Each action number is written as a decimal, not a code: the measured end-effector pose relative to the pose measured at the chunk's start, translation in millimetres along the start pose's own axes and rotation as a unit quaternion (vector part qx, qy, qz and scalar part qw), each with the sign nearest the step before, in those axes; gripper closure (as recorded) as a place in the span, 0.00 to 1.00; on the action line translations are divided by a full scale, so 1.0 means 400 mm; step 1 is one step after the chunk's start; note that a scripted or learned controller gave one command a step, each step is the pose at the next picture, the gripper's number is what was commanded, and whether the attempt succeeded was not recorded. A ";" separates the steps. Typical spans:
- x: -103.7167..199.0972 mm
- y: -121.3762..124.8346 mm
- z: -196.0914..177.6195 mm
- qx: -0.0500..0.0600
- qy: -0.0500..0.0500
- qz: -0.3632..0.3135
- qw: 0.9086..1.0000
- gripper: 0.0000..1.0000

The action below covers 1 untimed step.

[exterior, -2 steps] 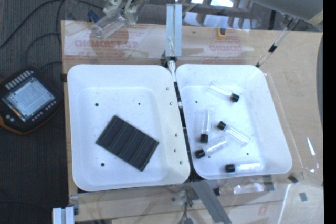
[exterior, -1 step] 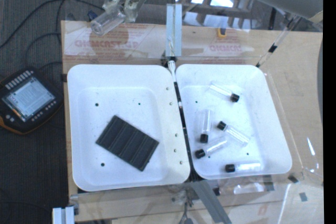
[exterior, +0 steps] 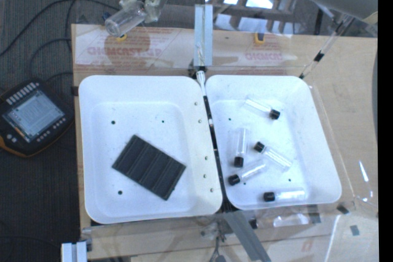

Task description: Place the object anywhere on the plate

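A dark ribbed rectangular plate (exterior: 148,167) lies flat and slightly turned in the left white bin (exterior: 92,132). My gripper (exterior: 140,9) hangs high over the bench's far edge, beyond the left bin's back wall. It is shut on a clear tube (exterior: 120,23), which lies between its fingers and sticks out to the lower left. The tube is far from the plate, up and to the left of it in the view.
The right white bin (exterior: 319,132) holds several clear tubes with black caps (exterior: 262,108). An upright metal post (exterior: 203,34) stands behind the seam between the bins. A handheld control pendant (exterior: 31,116) lies left of the bench.
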<state>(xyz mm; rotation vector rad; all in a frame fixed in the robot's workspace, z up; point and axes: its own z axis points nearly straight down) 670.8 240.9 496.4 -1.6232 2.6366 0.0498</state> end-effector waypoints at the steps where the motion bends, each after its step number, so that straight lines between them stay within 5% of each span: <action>1: -0.004 0.000 -0.026 0.000 -0.004 0.001 1.000 1.00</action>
